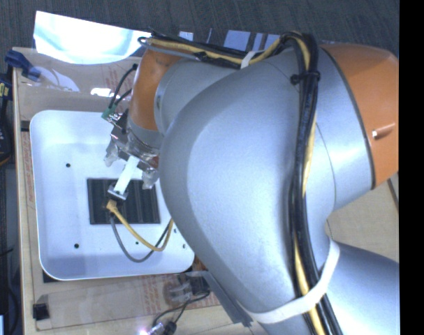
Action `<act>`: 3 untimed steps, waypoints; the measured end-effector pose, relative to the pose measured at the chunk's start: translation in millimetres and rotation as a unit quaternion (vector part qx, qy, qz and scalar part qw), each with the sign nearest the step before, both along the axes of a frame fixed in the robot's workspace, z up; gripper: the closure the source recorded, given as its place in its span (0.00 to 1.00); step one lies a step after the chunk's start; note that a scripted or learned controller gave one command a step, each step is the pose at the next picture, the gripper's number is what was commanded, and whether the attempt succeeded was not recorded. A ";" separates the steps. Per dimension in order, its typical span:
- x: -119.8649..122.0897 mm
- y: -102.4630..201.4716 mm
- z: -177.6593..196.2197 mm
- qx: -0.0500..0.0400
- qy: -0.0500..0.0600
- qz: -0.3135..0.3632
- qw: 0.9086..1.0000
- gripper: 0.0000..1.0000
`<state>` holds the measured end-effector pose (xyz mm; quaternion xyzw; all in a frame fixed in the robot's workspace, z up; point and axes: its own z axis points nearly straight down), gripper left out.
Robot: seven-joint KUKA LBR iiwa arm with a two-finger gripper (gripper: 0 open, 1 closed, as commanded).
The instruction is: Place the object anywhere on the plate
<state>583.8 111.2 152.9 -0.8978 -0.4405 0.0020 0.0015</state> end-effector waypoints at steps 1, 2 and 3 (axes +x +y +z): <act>-51.6 -47.2 144.2 0.001 -0.001 -0.014 1.000 1.00; -90.6 48.2 89.4 -0.001 0.001 -0.102 0.995 1.00; -90.5 47.8 89.5 -0.001 0.001 -0.102 0.995 0.00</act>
